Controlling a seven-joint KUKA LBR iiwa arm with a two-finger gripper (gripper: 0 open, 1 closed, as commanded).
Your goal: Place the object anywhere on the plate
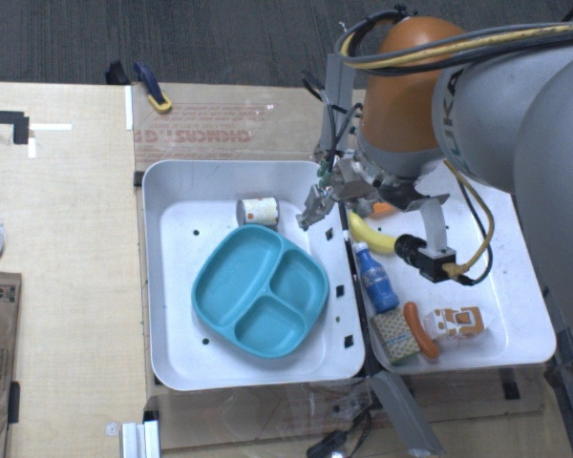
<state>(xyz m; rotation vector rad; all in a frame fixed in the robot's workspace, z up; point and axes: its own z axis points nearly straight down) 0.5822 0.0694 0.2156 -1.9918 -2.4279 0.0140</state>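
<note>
A blue three-compartment plate (260, 294) lies in the left bin (172, 256), towards its front. A small pale can (258, 211) lies on its side just behind the plate. My gripper (314, 210) hangs over the back right corner of the left bin, close to the wall between the bins. It is to the right of the can and above the plate's far right rim. I see nothing held in it. The arm's orange band (411, 84) and grey body cover much of the right bin's back.
The right bin (516, 332) holds a banana (371, 235), a blue bottle (375, 278), a sausage (421, 330), a speckled sponge (393, 336) and a small white and orange carton (457, 322). A black cable connector (430, 256) hangs over them.
</note>
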